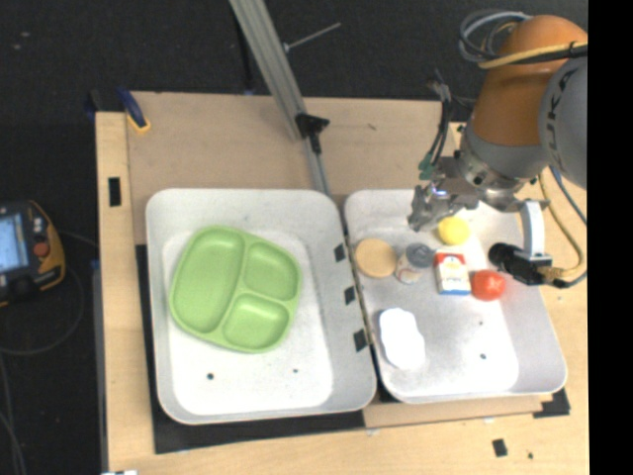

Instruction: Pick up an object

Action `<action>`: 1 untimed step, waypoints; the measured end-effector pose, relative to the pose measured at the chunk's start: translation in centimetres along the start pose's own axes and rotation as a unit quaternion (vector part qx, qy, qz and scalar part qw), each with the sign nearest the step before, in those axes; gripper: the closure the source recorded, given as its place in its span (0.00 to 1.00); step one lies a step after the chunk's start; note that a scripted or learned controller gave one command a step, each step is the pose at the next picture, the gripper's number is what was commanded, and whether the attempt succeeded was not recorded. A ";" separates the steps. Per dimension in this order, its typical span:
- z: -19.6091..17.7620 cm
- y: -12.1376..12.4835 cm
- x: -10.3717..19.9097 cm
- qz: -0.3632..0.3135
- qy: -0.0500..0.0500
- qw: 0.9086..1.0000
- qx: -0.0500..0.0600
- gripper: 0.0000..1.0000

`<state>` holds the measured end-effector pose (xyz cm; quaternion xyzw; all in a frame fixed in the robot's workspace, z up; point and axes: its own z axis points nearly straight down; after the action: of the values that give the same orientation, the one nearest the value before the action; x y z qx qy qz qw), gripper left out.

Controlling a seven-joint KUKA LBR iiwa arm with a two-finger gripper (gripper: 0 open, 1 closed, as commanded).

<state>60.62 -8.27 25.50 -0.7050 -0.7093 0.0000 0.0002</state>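
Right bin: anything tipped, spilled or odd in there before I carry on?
Nothing stands out. In the right bin the yellow ball, tan disc, small carton, red piece and white object lie loose and separate. The hand hangs beside the ball. The green plate lies flat in the left bin.

I see a pale wooden bench (227,146) on a dark floor (59,28). A grey metal rail (269,52) slants across the bench's far edge. A handheld control unit (25,245) lies on the floor at left, with cables nearby.
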 end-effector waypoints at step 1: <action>-0.4 0.1 5.7 0.000 0.001 1.000 0.000 1.00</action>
<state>60.70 -2.52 25.92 -0.7046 -0.7096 -0.0006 0.0004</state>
